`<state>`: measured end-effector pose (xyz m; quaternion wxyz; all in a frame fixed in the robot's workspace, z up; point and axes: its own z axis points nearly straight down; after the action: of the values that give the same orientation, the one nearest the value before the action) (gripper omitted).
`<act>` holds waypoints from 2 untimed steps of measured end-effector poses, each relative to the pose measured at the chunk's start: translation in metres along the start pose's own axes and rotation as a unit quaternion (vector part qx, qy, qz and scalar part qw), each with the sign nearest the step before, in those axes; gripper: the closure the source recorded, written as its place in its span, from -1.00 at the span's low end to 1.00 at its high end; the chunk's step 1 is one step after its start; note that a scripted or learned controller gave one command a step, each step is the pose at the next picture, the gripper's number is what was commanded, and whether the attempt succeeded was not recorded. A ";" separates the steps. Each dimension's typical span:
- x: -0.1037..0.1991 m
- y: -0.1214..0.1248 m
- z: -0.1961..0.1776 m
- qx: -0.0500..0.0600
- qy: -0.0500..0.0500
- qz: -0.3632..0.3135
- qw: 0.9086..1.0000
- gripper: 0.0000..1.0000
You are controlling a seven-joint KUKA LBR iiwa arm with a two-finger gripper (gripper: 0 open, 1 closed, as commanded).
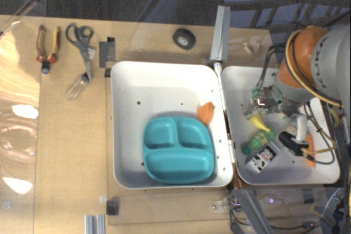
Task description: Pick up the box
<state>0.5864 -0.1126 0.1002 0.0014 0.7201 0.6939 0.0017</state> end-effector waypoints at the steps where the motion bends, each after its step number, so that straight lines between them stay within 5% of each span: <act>1: -0.001 0.000 0.000 0.000 0.000 0.001 1.000 -1.00; 2: 0.030 0.035 -0.004 -0.001 -0.002 -0.055 0.998 -1.00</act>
<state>0.6229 -0.0843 0.1043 0.0037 0.6808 0.7325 0.0010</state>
